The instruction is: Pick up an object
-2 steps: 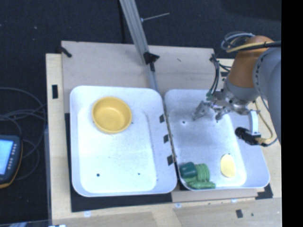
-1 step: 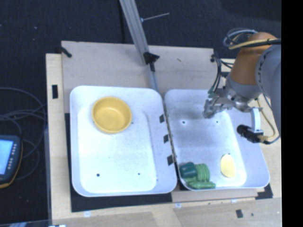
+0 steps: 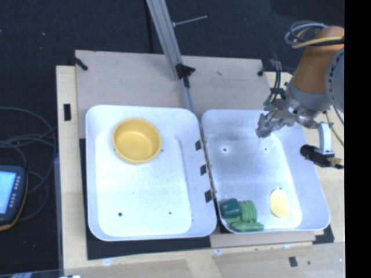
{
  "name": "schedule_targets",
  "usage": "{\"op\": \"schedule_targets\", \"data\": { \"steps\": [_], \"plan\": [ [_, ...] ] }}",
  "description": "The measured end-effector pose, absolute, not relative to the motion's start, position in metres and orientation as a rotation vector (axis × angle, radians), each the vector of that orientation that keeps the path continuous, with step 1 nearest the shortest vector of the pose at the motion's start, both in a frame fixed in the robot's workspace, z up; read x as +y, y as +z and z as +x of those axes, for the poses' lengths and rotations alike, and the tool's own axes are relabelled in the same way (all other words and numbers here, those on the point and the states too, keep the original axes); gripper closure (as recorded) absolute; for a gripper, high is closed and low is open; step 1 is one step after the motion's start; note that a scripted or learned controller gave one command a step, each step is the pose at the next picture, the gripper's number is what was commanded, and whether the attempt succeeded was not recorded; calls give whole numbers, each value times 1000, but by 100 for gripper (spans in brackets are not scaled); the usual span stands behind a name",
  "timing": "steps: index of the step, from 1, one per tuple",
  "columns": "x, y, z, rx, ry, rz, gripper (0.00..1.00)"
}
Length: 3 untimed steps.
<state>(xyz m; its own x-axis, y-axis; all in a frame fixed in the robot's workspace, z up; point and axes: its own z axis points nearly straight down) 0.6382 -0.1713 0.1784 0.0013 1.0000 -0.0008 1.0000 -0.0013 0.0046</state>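
Here's the grey arm with its orange band [image 3: 317, 62] reaching in from the right, and the two-finger pincer [image 3: 264, 129] hangs over the far end of the right-hand shallow white plastic bin [image 3: 255, 155]. Whether the pincer is wide or narrow, I cannot tell; it's too small and blurred from up here. Nothing shows between its tips.

Well apart from the pincer, down at the near end of that same bin, lies a pale yellow oval object [image 3: 279, 203], lemon-like. Just beside that, further left along the near wall, sits a cluster of green plastic pieces [image 3: 239, 213], a darker teal block against lighter ribbed green ones.

Far to the pincer's left, across the divide, the left-hand shallow white bin [image 3: 145, 213] carries a round yellow plastic bowl [image 3: 137, 141], upright, in its far left corner.

Both bins rest side by side on a pale wooden bench top [image 3: 127, 74], with a black mat edge [image 3: 87, 236] showing beneath the left bin. A slanted grey metal rail [image 3: 165, 33] rises from the far side, between the bins. Around the bench, dark floor [image 3: 35, 39]; at the far left, a handheld control pendant with a lit screen [image 3: 10, 194] and trailing black cables [image 3: 29, 132].
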Motion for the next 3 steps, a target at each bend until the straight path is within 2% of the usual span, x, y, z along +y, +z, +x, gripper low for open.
{"op": "schedule_targets", "data": {
  "steps": [1, 2, 3],
  "plan": [
    [-172, 241, 644, 2218, 5, 2218, 100],
    [-173, 251, 644, 2220, 2, 2221, 100],
    [-120, 240, 638, 2224, 1, 2219, 100]
  ]
}}
